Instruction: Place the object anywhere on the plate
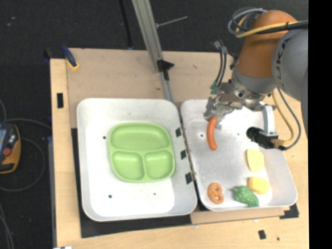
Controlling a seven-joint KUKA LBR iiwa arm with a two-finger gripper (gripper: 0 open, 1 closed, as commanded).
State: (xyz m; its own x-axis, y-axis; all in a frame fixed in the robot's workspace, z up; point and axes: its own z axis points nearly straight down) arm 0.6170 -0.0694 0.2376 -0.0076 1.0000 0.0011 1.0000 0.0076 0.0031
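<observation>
While the lower edge of the frame lies nearest, the right-hand shallow white bin [275,193] shows three small things along its bottom rim: an orange pretzel-shaped toy [215,192] at lower middle, a bumpy green toy like broccoli [245,196] just to its right, and a yellow block of toy cheese [259,185] touching or nearly touching that green piece. A little higher sits a pale yellow rounded slice [254,160], apart from the block. In the left-hand shallow white bin [93,191], at frame centre-left, rests the lime green plastic plate with three compartments [140,151], one wide section above two smaller ones. Farther up in the right bin is the orange sausage-shaped toy [211,133], its long axis running nearly top to bottom in the frame, upper end tilted slightly left, lower end pointing down toward the pretzel. Its upper end meets the two-finger gripper [217,113], whose fingers appear closed around that tip. Above, at upper right, the grey arm's orange band [262,40] rises, with cables looping beside it. A grey aluminium post [150,35] slants toward the top centre.
</observation>
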